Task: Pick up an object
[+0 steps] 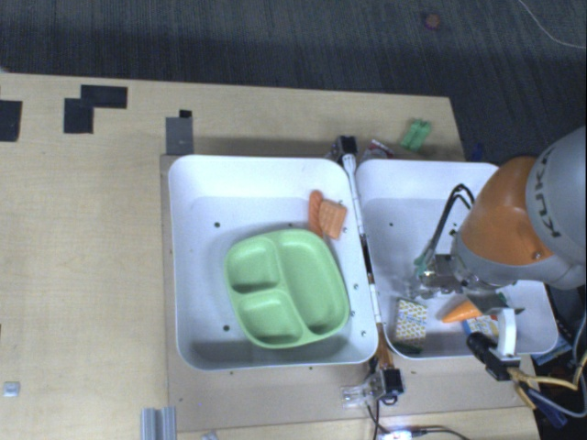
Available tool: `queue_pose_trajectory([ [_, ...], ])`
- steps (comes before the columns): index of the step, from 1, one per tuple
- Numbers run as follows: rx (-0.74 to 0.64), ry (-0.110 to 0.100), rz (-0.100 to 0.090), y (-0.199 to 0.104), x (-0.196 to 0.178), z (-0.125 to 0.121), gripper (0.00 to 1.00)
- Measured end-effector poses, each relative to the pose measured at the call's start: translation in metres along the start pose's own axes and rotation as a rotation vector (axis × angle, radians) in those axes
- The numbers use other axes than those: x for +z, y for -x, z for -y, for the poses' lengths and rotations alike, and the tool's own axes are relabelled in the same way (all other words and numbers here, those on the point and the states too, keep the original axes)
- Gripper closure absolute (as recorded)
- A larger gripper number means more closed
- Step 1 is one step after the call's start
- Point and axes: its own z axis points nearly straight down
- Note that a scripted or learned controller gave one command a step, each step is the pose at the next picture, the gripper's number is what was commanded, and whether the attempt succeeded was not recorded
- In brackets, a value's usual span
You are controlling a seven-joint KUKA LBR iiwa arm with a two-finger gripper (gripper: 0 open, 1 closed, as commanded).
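Two items crowd my pincer [431, 293] in right bin [413, 200]: patterned block [412, 320], orange piece [461, 313]; jaw state unclear; could nudge them, miss.

The arm [514, 223] hides the gripper's [438, 287] fingers. An orange object [461, 313] just beside it stays partly covered.

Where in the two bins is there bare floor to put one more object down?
Left bin: bare floor along the far and left walls, around the green tray and orange item. Right bin: the far half is bare. Its near half is crowded by the arm, a patterned packet and an orange piece.
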Motion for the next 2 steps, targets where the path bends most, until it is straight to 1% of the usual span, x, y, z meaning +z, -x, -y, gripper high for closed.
queue_pose_trajectory([
  [1,0.000,0.000,0.000,0.000,0.000,0.000,0.00],
  [2,-0.002,-0.009,-0.002,0.007,0.013,-0.052,0.00],
])
